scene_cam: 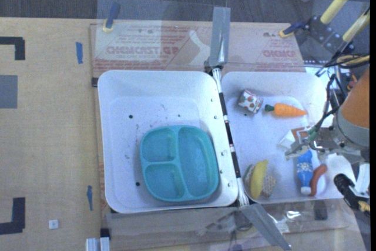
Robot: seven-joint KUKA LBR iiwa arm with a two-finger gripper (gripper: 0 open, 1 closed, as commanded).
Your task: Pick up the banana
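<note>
The yellow banana (pixel 258 178) lies near the front left corner of the right bin (pixel 265 138), close to the divider between the bins. My gripper (pixel 302 144) hangs over the right part of that bin, to the right of the banana and a little farther back. It is apart from the banana, just above a blue bottle (pixel 304 172). Nothing can be seen held in it.
A speckled object (pixel 271 184) touches the banana's right side. A red sausage (pixel 318 178) lies beside the bottle, with an orange carrot (pixel 284 109) and a small patterned cup (pixel 249 101) at the back. The left bin (pixel 117 126) holds a teal divided plate (pixel 178 163).
</note>
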